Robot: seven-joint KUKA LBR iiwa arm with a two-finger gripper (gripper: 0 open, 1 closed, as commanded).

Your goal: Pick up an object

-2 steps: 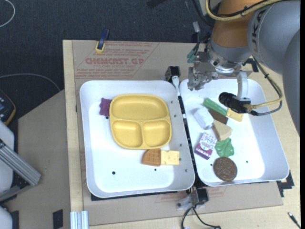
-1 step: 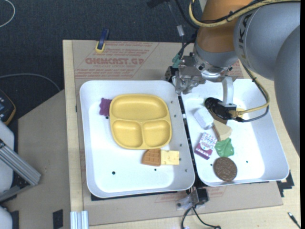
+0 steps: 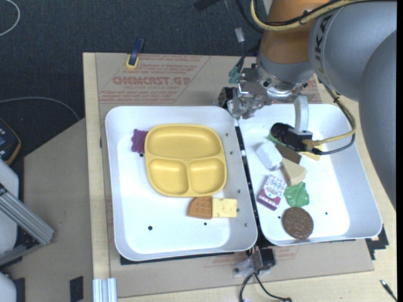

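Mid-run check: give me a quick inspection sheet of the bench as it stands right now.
Surface: left bin and right bin, side by side on printed cardboard.
Job's things: left bin holds a yellow divided plate, a purple piece at its left edge, and a waffle square touching a yellow square. Right bin holds a white block, tan wedge, pink packet, green piece and brown disc.
Clutter: blue and yellow clip on the cardboard.
Grippers: gripper over the far end of the divide between the bins; no object seen in it.
Cables: loose wires by the near edge; pale cable on the floor.
Surroundings: dark floor, metal rail.
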